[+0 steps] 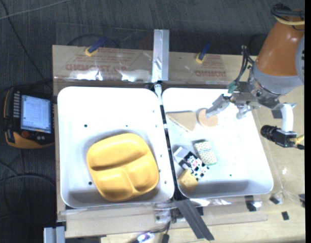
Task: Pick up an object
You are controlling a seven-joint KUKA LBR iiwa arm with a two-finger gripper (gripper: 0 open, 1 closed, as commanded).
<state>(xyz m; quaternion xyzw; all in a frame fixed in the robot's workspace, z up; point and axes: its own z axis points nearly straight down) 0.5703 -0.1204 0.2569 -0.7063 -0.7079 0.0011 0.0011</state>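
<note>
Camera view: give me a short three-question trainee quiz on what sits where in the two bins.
1. True or false: the yellow tray lies in the left bin.
2. Which bin is the gripper over? A) left B) right
3. Fill in: the small round disc lies near the ____ wall of the right bin.

Key: 1 true. 2 B. 3 far (top of picture); the small packets lie nearer the front.
</note>
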